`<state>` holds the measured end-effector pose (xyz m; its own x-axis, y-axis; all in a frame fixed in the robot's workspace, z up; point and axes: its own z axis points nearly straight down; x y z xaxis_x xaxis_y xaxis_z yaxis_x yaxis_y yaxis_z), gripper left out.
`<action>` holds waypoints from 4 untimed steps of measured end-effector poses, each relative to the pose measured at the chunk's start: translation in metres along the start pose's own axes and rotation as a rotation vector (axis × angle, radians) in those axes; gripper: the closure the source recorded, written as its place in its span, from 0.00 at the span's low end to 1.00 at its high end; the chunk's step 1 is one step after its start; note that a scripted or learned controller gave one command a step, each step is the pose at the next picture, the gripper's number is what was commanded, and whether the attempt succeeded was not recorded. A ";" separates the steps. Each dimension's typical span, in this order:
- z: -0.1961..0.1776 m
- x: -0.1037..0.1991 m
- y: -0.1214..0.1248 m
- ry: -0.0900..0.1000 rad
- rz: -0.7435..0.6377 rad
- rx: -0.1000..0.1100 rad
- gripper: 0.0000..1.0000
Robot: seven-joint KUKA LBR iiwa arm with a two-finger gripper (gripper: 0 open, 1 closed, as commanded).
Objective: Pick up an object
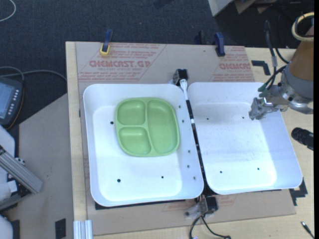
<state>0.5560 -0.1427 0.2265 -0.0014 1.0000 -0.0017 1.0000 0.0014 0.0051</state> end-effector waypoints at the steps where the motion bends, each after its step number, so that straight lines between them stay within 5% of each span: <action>1: 0.011 0.036 0.040 0.001 -0.004 0.001 1.00; 2: 0.011 0.069 0.066 0.001 -0.003 0.001 1.00; 4: -0.007 0.063 0.070 0.000 0.002 0.002 1.00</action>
<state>0.6262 -0.0798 0.2340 0.0003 1.0000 -0.0020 1.0000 -0.0003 0.0027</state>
